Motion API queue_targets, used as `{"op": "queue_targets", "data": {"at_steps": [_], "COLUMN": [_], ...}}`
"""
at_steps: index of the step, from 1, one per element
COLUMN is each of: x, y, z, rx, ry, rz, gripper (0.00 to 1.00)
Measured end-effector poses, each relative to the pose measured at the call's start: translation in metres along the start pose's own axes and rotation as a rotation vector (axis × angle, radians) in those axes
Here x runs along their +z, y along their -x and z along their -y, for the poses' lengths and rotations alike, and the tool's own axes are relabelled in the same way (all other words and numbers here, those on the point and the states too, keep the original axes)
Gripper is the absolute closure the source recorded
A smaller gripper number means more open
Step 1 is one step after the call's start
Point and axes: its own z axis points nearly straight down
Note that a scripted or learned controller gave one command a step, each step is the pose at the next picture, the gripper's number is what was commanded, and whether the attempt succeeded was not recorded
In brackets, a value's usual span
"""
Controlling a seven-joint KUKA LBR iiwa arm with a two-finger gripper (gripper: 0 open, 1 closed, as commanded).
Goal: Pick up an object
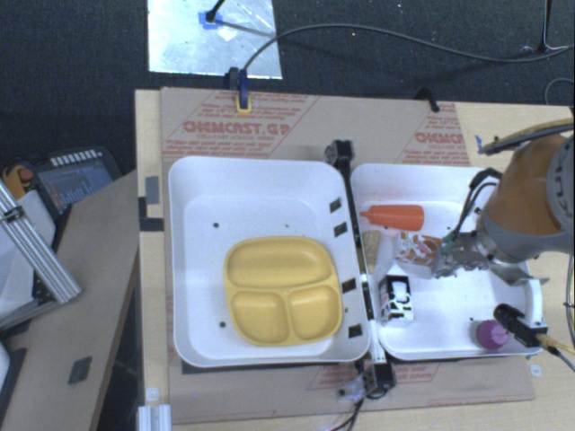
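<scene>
On the bench: two shallow white plastic bins side by side, the left bin (pixel 193 241) and the right bin (pixel 449 317), their inner walls touching along a dark seam.
Left bin, count: one thing, a pale yellow moulded tray (pixel 282 288) with three compartments, lying flat toward the near side.
Right bin, count: four things. An orange carrot-shaped toy (pixel 393 215) lies on its side near the far wall, thin end toward the seam. A small crinkled packet with red and white print (pixel 415 252) lies just in front of it. A small black-and-white patterned box (pixel 397 299) stands near the seam. A small purple rounded object (pixel 490 334) sits near the front right corner (well apart from the other three).
Arm: one, grey with an orange band (pixel 535 187), reaching in from the right and bent down over the right bin.
Gripper (pixel 446 263): low, at the packet's right edge, apparently touching it.
Grip: cannot tell whether it is spread or closed, nor whether it holds anything.
</scene>
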Motion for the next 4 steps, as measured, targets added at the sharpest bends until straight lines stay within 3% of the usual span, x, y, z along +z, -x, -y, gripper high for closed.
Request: {"op": "queue_targets", "data": {"at_steps": [2,3,4], "x": [-0.126,-0.156,-0.157], "y": [0.008,0.008,-0.046], "z": [-0.012,-0.014,-0.02], "rx": [-0.003,-0.004,-0.009], "ry": [0.005,0.002,-0.001], "rz": [0.002,0.0,-0.003], "gripper": [1.0,1.0,1.0]}}
